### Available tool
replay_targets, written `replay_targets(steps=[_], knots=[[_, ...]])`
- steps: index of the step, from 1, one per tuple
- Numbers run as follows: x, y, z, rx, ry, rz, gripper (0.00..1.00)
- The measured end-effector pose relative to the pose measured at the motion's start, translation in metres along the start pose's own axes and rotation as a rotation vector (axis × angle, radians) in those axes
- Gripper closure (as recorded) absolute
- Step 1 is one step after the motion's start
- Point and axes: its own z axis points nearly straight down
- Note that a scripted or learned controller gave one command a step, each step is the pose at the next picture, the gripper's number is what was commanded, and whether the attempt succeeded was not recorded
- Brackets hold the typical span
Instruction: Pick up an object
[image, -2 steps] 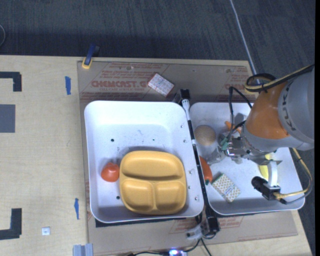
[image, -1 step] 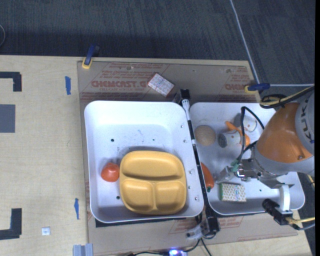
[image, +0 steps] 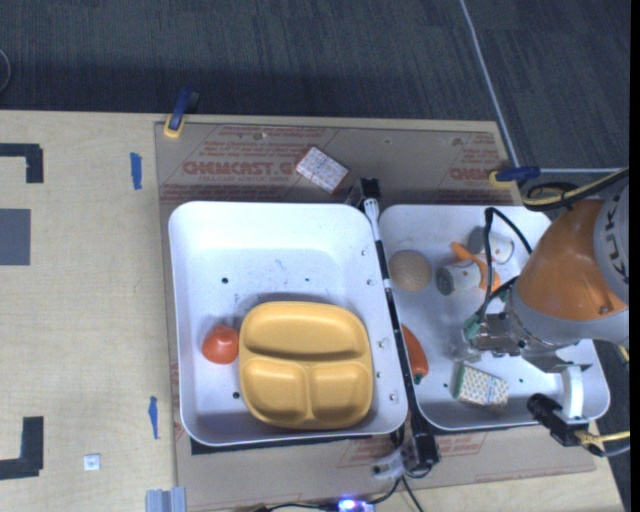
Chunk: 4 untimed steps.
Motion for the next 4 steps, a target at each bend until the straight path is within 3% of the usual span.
replay_targets(steps=[1,2,3,4], knots=[[0.102,0.027,-0.088,0.008,0.002,-0.002,1.00],[0.101,0.027,-0.088,0.008,0.001,-0.002,0.00],[0.039,-0.005,-0.088,0.010,0.001,0.000,0.00],[-0.018,-0.004,0.002,0.011,0.001,0.001,0.00]])
